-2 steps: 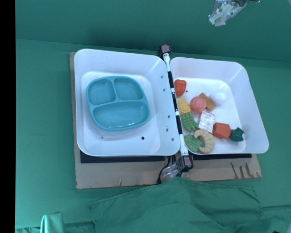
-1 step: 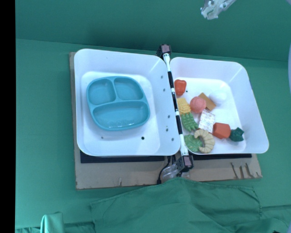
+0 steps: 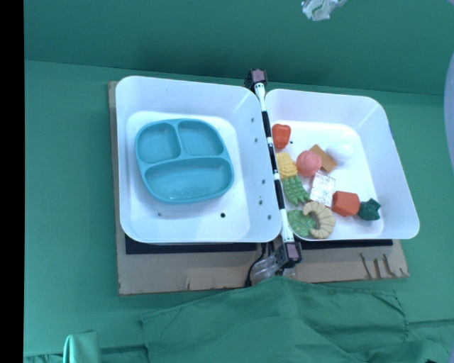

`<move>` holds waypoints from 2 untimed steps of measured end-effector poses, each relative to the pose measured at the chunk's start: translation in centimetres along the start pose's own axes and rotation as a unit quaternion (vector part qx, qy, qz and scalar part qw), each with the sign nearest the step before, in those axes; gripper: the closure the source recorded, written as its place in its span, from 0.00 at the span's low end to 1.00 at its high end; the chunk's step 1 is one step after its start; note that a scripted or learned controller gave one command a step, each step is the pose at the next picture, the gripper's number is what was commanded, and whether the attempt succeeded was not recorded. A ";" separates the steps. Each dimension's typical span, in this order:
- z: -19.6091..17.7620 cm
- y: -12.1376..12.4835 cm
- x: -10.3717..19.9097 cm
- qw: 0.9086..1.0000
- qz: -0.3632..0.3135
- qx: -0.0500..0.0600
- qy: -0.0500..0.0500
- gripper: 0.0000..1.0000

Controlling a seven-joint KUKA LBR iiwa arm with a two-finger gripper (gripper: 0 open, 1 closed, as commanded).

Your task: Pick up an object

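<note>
Left bin (image 3: 142, 96): white, shallow, holds one item.
Divided plate (image 3: 184, 169): teal, three compartments, lies flat near the middle of the left bin.
Divider (image 3: 272, 163): black-and-white striped bar between the two bins, running from the far edge to the near edge.
Right bin (image 3: 369, 113): white, holds the pickable objects, clustered toward its left and near side.
Red pepper (image 3: 281, 135): near the divider, farthest from the camera.
Corn (image 3: 286, 166): yellow, just beside the divider.
Pink ball (image 3: 308, 162): touching a tan block behind it.
White ball (image 3: 341, 151): right of the tan block.
Orange block (image 3: 345, 203): beside a dark green piece.
Gripper (image 3: 317, 7): pale object at the top edge, well apart from both bins; finger state cannot be told.
</note>
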State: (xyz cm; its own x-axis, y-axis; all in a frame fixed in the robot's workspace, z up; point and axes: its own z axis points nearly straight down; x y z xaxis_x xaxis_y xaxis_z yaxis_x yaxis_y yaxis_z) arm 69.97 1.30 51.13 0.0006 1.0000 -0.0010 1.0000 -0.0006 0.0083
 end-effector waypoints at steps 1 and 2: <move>-0.2 0.0 3.7 1.000 0.000 0.001 0.000 1.00; -1.1 0.0 6.5 1.000 0.000 0.000 0.000 1.00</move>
State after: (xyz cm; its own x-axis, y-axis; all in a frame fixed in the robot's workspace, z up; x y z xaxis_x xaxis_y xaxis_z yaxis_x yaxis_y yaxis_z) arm 69.95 7.81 52.22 0.0007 1.0000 0.0000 1.0000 -0.0007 0.0081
